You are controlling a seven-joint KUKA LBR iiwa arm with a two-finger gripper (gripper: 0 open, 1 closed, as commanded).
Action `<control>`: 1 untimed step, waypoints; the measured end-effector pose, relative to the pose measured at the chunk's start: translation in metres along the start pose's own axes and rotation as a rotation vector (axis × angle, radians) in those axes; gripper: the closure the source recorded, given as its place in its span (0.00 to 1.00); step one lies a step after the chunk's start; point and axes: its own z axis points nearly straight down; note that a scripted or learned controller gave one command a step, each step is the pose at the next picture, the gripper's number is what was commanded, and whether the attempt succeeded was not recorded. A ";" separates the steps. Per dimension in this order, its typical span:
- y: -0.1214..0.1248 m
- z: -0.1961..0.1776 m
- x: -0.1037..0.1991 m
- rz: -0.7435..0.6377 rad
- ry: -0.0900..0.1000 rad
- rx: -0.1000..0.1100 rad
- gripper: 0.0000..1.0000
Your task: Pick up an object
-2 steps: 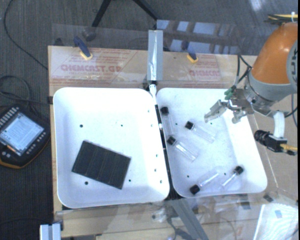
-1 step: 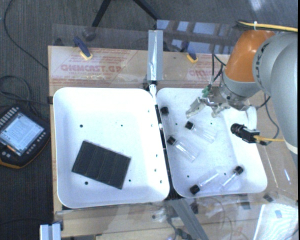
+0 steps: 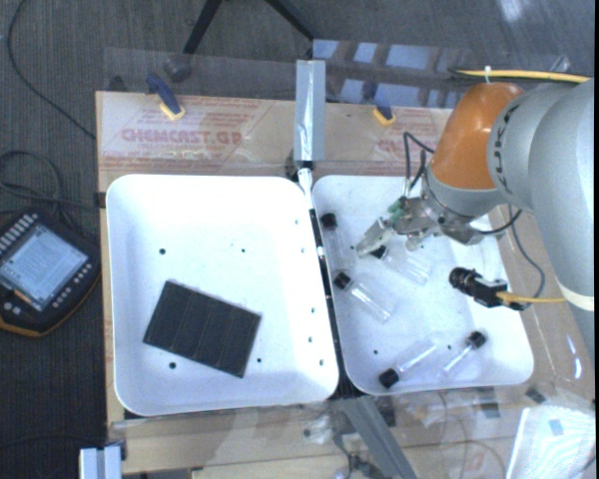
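Gripper (image 3: 387, 236) over upper middle of right bin (image 3: 519, 367); finger state not discernible.

Positioned low in right bin, near its rear wall, below orange wrist band (image 3: 469, 138) of arm (image 3: 559, 168). Clear black-capped vials scattered across right bin floor: one (image 3: 362, 295) just below gripper toward left wall, one (image 3: 409, 362) near front edge, one (image 3: 461, 352) near front right corner, one (image 3: 416, 264) blurred just right of gripper. Small black cap (image 3: 328, 221) beside left wall. Black rectangular pad (image 3: 202, 327) flat in left bin (image 3: 130, 198), toward front left corner, well apart from gripper. Nothing seen between fingers.
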 end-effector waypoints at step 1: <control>0.040 0.006 0.003 0.134 -0.004 -0.011 0.00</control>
